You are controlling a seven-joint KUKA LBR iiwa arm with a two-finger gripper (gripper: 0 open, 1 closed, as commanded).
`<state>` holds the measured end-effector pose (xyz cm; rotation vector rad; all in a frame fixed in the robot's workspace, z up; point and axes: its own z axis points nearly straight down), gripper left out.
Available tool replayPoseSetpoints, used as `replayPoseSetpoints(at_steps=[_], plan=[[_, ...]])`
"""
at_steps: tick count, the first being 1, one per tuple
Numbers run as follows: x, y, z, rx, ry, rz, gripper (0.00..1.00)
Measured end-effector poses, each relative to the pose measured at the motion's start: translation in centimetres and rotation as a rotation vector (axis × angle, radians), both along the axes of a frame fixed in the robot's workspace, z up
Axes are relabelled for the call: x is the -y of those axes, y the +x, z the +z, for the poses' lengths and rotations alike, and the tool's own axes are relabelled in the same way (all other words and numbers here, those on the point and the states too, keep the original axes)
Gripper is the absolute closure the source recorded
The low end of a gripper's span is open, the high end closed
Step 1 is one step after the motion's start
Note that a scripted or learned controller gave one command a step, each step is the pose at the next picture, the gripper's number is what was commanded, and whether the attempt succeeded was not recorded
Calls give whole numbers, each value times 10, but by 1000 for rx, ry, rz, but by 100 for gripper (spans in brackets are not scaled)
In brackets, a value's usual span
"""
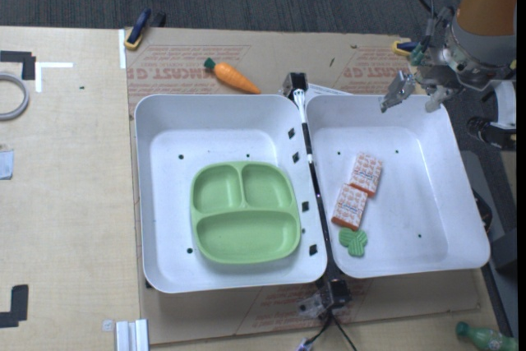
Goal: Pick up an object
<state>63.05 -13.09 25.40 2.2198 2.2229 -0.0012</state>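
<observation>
Two orange-and-white snack packets (357, 190) lying flat, touching end to end, in right bin (460, 201), small green leaf-shaped piece (354, 242) just below them, green divided plate (245, 212) flat in left bin (156, 201)

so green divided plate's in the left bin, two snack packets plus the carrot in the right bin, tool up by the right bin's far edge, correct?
One thing is off: the carrot isn't in the right bin. The camera view shows it on the cardboard behind the left bin. The rest stands: green divided plate in the left bin, two snack packets in the right bin, tool over the right bin's far edge.
</observation>
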Motion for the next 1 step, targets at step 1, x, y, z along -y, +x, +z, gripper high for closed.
replayPoseSetpoints(at_steps=[1], plan=[[-64, -52, -62, -1, 0, 104, 0]])
